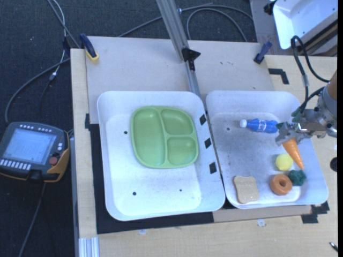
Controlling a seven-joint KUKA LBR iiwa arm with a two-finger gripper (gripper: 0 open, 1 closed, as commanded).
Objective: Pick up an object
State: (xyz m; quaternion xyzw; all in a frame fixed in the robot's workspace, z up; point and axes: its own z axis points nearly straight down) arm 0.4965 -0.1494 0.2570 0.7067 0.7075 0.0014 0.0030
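The right bin (pixel 236 103) has open floor across its left and middle. Its right side is crowded: a bottle (pixel 260 125) lies near the top, with a carrot (pixel 294 152), lemon (pixel 284 162), donut (pixel 281 184) and bread (pixel 246 189) packed toward the lower right corner. In the left bin (pixel 115 197), a green plate (pixel 164 137) takes the centre, leaving the lower part free. A slanted metal pole (pixel 172 15) crosses above the surface (pixel 134 63) behind the bins.

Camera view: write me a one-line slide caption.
Gripper low over the right bin between bottle and carrot; green tray in left bin.
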